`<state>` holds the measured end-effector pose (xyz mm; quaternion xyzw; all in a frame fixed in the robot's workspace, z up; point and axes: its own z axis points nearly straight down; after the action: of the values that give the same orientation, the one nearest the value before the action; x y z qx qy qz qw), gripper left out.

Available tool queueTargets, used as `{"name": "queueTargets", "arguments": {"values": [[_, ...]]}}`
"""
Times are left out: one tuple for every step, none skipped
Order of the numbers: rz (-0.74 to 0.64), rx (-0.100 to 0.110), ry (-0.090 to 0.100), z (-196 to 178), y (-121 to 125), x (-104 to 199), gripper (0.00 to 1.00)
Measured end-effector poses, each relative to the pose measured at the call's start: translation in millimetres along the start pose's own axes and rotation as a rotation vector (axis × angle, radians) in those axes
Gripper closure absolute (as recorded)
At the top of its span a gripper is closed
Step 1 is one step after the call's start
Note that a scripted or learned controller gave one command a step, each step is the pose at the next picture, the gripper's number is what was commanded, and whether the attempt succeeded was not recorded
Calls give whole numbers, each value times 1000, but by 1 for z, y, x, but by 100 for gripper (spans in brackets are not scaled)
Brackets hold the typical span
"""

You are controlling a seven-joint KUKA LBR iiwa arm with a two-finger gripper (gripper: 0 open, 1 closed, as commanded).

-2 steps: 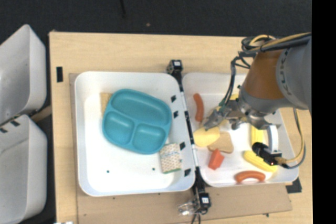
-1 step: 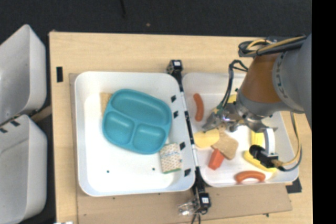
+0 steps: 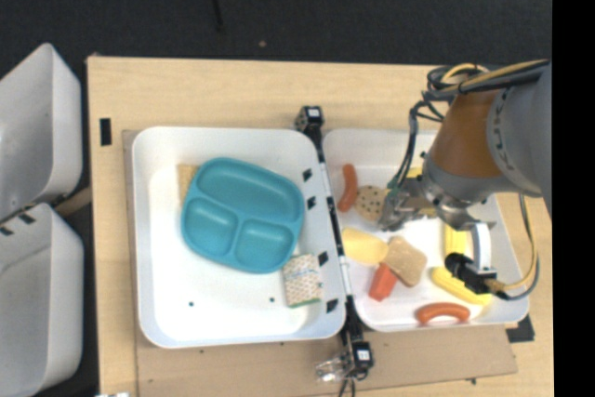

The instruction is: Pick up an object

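My gripper [image 3: 394,217] reaches down into the right bin [image 3: 372,316], just right of a speckled tan cookie [image 3: 370,201] and above a brown bread piece [image 3: 405,260]. Close by lie a red-orange sausage [image 3: 348,187], a yellow lemon-like piece [image 3: 363,247], an orange carrot piece [image 3: 381,283], a yellow banana [image 3: 462,285] and an orange ring [image 3: 442,314]. The arm's wrist hides the fingertips, and nothing shows between them.
The left bin [image 3: 153,293] holds a blue divided plate [image 3: 244,215], a tan cracker [image 3: 186,175] poking out from under the plate's left edge, and a patterned packet [image 3: 302,279] near the divider. Cables hang off the arm at right.
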<state>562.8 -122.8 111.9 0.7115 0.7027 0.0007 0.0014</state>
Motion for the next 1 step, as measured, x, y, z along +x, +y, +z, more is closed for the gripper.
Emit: {"name": "queueTargets", "arguments": {"values": [[-6, -2, -1, -46, 0, -9, 100]]}}
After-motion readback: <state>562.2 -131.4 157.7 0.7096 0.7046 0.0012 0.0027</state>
